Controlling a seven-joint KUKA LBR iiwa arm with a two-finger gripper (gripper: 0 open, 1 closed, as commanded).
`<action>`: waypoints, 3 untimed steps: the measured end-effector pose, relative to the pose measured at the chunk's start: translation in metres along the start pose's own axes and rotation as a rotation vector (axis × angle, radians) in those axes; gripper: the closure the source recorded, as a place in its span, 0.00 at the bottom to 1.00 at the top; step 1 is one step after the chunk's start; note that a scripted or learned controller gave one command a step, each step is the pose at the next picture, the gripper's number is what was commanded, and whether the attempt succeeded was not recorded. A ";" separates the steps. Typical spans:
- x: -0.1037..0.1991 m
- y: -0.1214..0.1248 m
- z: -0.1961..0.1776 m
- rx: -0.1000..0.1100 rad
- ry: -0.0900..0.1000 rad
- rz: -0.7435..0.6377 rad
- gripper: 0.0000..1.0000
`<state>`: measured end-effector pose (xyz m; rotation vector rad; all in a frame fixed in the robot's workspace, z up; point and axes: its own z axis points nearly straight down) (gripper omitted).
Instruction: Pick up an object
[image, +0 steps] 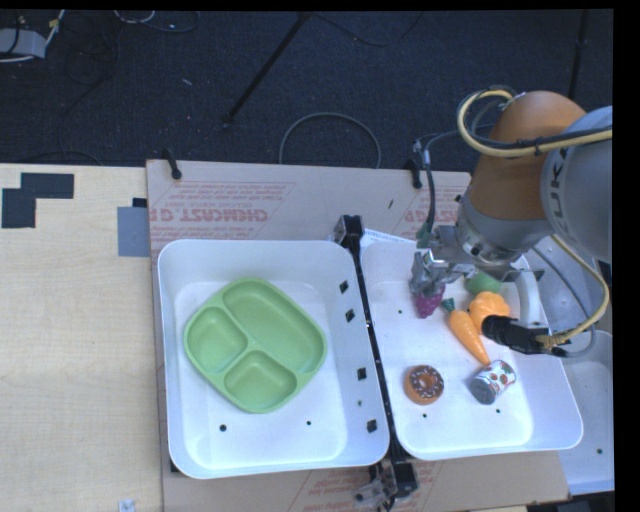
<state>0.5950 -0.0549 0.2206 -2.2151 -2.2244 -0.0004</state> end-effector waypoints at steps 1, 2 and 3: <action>0.050 0.004 -0.011 0.001 0.000 0.000 1.00; 0.101 0.007 0.002 0.004 0.000 0.000 1.00; 0.163 0.005 0.004 0.002 0.000 -0.001 1.00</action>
